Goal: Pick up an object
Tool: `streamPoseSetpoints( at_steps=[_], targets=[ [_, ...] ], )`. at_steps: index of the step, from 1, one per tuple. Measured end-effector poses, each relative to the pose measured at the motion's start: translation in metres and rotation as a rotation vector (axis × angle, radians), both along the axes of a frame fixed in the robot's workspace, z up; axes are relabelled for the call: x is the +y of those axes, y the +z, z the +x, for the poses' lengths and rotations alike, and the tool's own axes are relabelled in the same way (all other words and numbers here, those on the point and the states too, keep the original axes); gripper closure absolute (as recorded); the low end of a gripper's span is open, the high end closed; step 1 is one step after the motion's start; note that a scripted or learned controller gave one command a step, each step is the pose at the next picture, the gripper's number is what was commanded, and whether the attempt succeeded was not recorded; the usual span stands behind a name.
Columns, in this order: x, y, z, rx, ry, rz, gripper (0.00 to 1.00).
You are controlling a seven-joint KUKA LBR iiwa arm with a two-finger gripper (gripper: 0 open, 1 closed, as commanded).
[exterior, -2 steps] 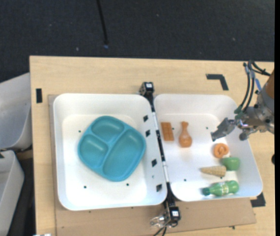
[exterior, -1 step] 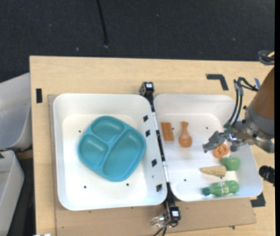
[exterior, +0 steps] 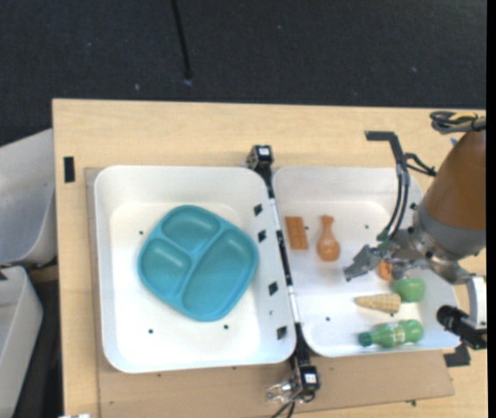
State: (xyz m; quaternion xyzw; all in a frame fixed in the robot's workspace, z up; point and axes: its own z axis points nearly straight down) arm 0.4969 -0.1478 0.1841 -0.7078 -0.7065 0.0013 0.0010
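Wooden bench (exterior: 144,138), two white bins. Gripper (exterior: 368,261) low in right bin (exterior: 352,185), grip state unclear. Orange vase (exterior: 328,240) just left of it; cone (exterior: 378,302), green bottle (exterior: 392,333) below.

On the bench (exterior: 74,259) we see two bins side by side. In the left bin (exterior: 113,338) a divided plate (exterior: 197,262) lies near the middle. In the right bin (exterior: 335,190) a small block (exterior: 296,232) lies near the left wall, with a vase-shaped toy (exterior: 328,239) just to its right. Nearer us lie a cone-shaped piece (exterior: 378,302) and, in front of it, a bottle (exterior: 392,333) on its side. The gripper (exterior: 363,263) hangs right of the vase-shaped toy, behind the cone-shaped piece.
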Motion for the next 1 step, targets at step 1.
streamPoseSetpoints(
  at_steps=[1],
  targets=[
    [-0.0008,-0.0633,0.0,0.001,0.001,0.0,0.0]
  ],
)
